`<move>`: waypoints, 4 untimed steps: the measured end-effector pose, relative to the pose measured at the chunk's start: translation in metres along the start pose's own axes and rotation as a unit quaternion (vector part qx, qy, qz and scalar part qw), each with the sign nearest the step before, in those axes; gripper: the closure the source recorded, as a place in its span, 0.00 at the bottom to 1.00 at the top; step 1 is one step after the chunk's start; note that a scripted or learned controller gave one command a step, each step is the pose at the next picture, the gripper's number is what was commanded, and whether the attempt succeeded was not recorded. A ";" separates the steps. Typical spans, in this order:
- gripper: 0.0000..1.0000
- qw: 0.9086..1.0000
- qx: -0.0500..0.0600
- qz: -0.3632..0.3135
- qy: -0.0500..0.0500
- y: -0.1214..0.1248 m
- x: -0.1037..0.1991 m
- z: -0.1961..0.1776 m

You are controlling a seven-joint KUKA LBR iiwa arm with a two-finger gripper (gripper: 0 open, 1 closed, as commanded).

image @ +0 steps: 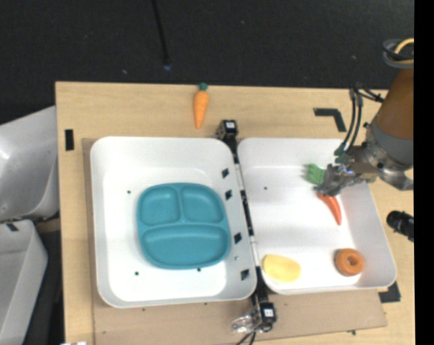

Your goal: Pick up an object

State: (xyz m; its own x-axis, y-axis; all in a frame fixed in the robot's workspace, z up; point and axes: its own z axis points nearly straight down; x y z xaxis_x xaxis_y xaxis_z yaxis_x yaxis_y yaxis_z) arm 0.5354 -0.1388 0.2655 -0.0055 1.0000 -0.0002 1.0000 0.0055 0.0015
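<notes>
My fingers (335, 182) sit low over the red pepper (333, 207) at its green top in the right bin (289, 153); whether they're apart or clamped I cannot tell. It looks light, stiff and slick, so I'd grip mid-body. Donut (349, 261) and yellow piece (281, 268) lie nearer the front.

Teal divided plate (182, 225) sits in left white bin (105, 214). Small carrot toy (200, 106) lies on wooden bench (131, 106) just behind bins, near centre clip (227, 129).
</notes>
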 end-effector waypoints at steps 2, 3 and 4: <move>1.00 1.000 0.000 0.000 0.000 -0.012 0.089 0.015; 1.00 1.000 0.001 0.000 0.001 -0.022 0.142 0.021; 1.00 1.000 0.000 -0.001 0.000 -0.023 0.189 0.016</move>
